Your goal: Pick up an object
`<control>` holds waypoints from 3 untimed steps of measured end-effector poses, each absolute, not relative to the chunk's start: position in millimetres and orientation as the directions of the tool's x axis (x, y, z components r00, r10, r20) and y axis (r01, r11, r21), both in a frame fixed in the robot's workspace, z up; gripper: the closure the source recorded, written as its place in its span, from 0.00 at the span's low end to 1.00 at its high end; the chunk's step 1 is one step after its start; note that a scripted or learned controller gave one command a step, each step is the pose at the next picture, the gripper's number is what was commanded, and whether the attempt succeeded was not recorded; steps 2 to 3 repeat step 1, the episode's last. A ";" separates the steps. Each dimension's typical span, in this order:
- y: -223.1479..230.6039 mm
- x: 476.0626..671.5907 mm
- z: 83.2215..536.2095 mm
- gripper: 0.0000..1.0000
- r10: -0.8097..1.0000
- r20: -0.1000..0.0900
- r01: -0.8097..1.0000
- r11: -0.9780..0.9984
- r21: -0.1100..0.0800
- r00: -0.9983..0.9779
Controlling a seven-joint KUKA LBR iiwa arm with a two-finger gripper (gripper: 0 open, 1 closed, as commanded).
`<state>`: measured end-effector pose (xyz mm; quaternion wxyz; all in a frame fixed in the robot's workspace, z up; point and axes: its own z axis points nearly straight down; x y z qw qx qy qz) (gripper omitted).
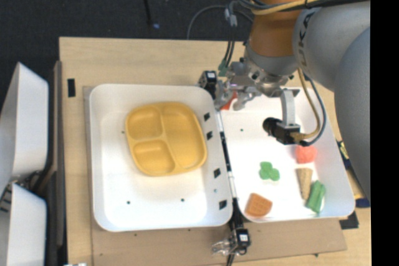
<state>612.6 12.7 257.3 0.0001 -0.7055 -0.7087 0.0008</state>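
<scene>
The end effector (240, 93) hangs over the far left corner of the right bin (249, 145), close to the wall shared with the left bin (109, 187). The wrist and its fittings cover it from above, so I cannot tell whether it is wide or narrow, and nothing can be seen held in it.

The likely targets all lie well apart from it, toward the near right of the same bin. They are a small green piece (269, 171), a pink block (305, 154), a tan cone (303, 180), a green stick (315, 196) and an orange wedge (259, 205). They look like small toy foods, probably light, stiff and a little slick, so a firm pinch across the narrowest width should do.

The orange wedge and the green piece stand free, with room on both sides. The block, cone and stick crowd together by the right wall, where a closing grasp could nudge a neighbour.

To the left of the end effector, a yellow divided plate (166, 137) lies flat in the other bin. It is broad and shallow, so only its rim offers a hold.

A small red patch (228, 100) just beside the end effector is too blurred to say whether it is an object or hardware. The arm hides the bin's far right corner.
</scene>
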 end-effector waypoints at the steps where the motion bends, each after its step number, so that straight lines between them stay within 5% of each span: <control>1: 71.1 611.9 261.4 1.00 1.000 0.001 1.000 0.008 0.002 -0.008; 3: 71.1 611.9 261.4 1.00 1.000 0.001 1.000 0.008 0.002 -0.008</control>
